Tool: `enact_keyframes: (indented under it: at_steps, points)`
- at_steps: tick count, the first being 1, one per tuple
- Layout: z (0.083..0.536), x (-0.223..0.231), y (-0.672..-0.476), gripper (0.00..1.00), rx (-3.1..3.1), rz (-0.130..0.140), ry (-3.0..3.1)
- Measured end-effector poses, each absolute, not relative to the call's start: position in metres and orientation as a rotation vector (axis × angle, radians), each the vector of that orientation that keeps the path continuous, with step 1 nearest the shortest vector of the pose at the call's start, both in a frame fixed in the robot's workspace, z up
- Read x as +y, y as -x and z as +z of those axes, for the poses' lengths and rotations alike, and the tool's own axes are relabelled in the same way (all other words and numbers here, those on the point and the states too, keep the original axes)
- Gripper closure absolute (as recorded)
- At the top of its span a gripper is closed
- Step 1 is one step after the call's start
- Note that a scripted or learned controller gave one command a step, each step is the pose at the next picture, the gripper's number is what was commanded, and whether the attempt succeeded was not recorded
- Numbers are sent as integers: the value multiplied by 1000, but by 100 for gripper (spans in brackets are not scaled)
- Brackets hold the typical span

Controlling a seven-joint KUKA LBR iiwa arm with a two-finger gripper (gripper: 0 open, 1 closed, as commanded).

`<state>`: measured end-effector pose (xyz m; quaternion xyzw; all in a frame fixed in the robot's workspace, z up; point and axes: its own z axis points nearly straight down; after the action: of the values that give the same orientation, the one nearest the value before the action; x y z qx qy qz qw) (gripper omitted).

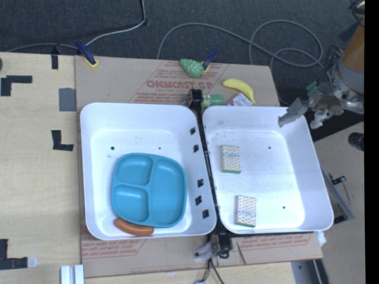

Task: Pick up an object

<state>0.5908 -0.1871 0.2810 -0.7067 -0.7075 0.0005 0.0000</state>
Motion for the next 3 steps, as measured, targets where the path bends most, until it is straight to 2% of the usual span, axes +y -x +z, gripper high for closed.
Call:
enact_keyframes:
  at_steps: [1,2,3]
  points:
    - [225,-115,-587,0,-2222,1,2218]
    - [97,-114,-594,0,-2225,-7,2225]
    - [86,-95,-631,0,-2225,-3,2221]
